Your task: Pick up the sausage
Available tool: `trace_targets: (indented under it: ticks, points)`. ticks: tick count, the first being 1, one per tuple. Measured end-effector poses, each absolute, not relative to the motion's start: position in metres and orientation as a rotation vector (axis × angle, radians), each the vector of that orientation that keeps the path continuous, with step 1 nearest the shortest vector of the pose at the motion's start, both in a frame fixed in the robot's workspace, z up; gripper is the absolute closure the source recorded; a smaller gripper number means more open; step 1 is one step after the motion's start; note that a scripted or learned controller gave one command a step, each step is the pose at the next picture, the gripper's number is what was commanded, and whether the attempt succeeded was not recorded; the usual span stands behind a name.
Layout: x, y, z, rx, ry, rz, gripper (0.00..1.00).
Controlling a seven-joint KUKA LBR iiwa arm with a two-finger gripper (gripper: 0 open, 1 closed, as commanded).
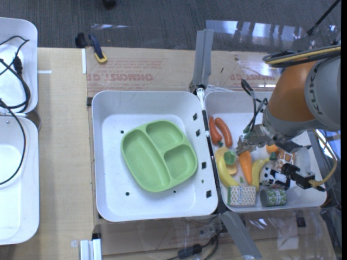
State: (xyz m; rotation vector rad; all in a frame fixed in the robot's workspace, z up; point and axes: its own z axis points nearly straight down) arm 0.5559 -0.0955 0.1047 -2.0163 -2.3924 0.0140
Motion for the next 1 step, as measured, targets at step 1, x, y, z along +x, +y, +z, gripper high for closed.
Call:
trace_targets:
  ticks: [1]
  points:
    - [0.5559,-0.0955,0.1047,-2.016,-2.393,0.014,0.0]
